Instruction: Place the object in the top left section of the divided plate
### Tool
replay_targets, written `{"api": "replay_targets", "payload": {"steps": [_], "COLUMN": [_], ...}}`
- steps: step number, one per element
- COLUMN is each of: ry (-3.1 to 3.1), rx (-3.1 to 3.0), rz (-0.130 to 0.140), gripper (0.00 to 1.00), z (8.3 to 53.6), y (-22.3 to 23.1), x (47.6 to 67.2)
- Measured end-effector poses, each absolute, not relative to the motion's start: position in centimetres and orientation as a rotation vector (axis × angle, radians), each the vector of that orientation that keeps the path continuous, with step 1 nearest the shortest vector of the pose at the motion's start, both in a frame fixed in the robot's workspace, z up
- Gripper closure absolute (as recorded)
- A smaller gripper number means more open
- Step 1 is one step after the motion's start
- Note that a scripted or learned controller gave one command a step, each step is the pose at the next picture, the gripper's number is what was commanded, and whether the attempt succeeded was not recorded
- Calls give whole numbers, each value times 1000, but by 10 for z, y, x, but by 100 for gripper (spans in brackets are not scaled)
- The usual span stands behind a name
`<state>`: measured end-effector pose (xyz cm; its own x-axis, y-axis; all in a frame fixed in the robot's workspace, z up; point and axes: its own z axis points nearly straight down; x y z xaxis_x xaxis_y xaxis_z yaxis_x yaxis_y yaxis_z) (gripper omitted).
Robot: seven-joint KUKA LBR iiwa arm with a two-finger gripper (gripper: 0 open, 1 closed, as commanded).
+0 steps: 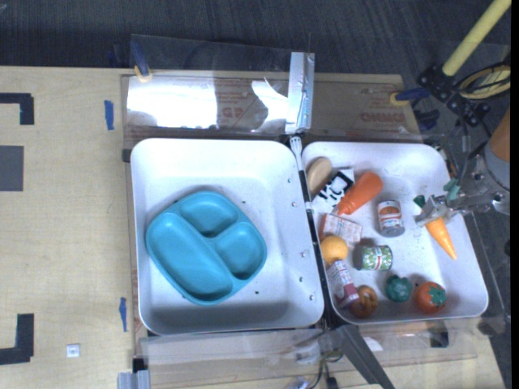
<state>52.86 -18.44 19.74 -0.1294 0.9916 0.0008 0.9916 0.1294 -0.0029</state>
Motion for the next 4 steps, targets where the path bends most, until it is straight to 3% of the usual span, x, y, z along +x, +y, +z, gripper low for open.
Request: {"api": "replay_targets", "payload": {"steps": [1, 2, 3, 4], "ry": [-2295, -1624, -1710, -1180], "rx": [-2151, -2682, -2637, -2896], "rz": [1, 9, 3, 7], "gripper": [100, 100, 100, 100], "z": [294, 268, 346, 107], "y": [-227, -224, -215, -203], "x": [486, 480, 481, 480]}}
